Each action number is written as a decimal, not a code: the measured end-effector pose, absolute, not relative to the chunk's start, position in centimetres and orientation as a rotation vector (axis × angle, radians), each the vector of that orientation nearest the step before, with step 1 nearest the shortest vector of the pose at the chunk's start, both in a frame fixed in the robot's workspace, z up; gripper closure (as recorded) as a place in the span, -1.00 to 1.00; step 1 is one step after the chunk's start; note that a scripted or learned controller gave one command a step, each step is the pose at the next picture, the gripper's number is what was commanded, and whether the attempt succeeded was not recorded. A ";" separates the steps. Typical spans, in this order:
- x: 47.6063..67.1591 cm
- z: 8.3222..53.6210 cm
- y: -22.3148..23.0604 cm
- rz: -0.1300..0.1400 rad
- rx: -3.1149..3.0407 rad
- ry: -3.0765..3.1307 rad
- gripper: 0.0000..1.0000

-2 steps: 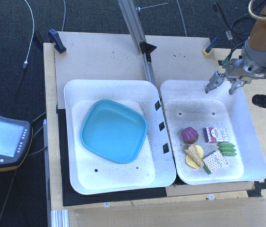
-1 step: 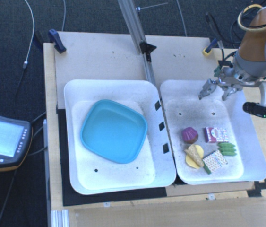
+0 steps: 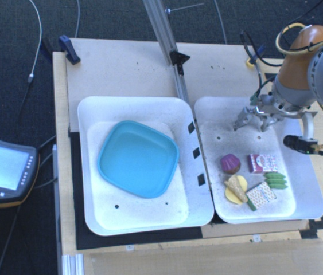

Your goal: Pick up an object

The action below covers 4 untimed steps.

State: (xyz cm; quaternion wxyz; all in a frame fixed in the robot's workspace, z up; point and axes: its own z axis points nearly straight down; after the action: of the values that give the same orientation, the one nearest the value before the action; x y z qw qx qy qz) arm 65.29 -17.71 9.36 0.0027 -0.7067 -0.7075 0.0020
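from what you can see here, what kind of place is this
Most likely a robotics lab test bench: a robot arm reaches over two white bins, a teach pendant lies on the dark carpet, and toy food serves as practice objects.

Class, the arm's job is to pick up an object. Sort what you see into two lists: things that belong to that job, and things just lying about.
Belong to the job:
claw
purple item
pink packet
green pods
yellow item
checked packet
right bin

Just lying about:
blue plate
left bin
handheld screen
blue clamp
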 end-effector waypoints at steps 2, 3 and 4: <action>65.0 15.6 -16.8 -0.001 -2.221 -2.225 1.00; 65.0 21.4 -17.6 -0.002 -2.222 -2.224 1.00; 65.1 23.1 -17.5 0.001 -2.220 -2.222 1.00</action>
State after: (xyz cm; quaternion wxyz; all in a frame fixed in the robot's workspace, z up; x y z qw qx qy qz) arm 65.06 -17.52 23.09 0.0002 -0.7067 -0.7075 0.0003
